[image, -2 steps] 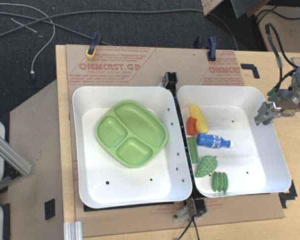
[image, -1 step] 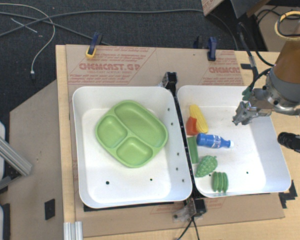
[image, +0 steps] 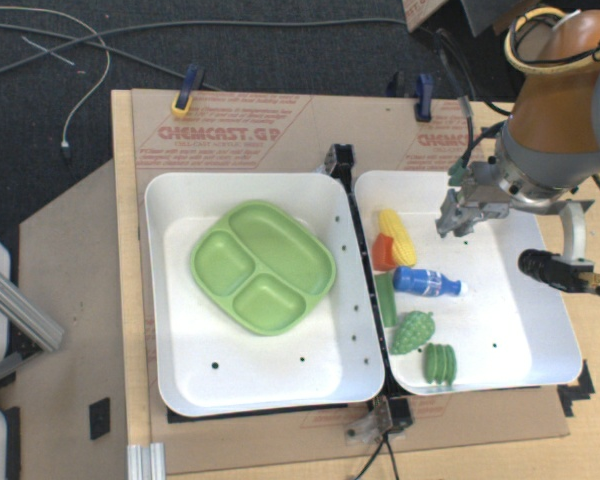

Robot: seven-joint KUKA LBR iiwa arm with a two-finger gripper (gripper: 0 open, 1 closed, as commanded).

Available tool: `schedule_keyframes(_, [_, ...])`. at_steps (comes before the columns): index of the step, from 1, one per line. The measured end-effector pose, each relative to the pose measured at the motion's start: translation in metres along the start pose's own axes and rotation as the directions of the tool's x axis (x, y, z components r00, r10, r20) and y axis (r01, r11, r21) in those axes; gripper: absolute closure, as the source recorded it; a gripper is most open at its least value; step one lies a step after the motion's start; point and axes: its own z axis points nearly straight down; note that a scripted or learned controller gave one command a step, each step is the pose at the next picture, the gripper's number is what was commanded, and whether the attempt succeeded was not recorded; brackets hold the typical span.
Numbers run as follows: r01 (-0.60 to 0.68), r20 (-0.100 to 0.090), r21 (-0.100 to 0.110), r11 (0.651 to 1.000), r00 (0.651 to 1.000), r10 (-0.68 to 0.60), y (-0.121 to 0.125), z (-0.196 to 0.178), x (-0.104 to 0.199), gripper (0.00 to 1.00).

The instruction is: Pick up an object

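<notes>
Currently your gripper point(image: 458, 218) hangs over the right bin point(image: 520, 363), its grip unreadable from this angle. Toys sit along that bin's left side: corn point(image: 396, 236), blue bottle point(image: 426, 283), green pieces. Left bin point(image: 180, 368) holds a green divided plate point(image: 263, 267).

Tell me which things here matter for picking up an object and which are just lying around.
For the job:
claw
yellow corn
blue bottle
orange piece
green toys

Lying about:
green divided plate
blue clamps
loose cables
</notes>
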Motion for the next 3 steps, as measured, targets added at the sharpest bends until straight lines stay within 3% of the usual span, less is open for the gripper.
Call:
schedule_keyframes(2, [0.000, 0.000, 0.001, 1.000, 1.000, 0.000, 0.033, 0.021, 0.093, 1.00])
schedule_keyframes(3, [0.000, -0.001, 0.000, 1.000, 1.000, 0.000, 0.050, 0.014, 0.141, 1.00])
